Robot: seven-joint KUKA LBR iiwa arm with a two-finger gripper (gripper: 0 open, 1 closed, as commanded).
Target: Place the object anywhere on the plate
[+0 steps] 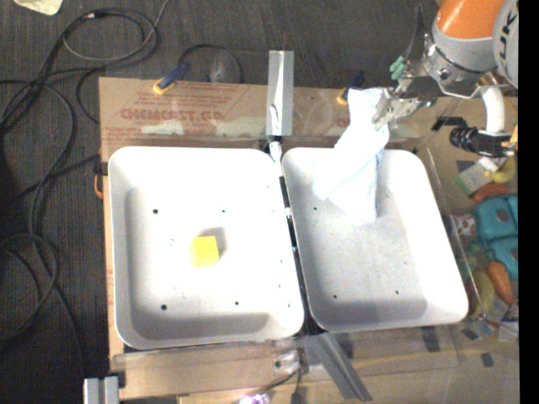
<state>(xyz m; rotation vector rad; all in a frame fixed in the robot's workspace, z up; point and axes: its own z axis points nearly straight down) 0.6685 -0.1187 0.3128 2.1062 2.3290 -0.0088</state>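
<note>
A white cloth (358, 162) is hanging from the claw (389, 110), which is pinching its top corner above the right bin's (438, 268) far edge; its lower folds are draping into that bin. A yellow block (205, 251) is lying in the left bin (135, 183), well apart.
</note>
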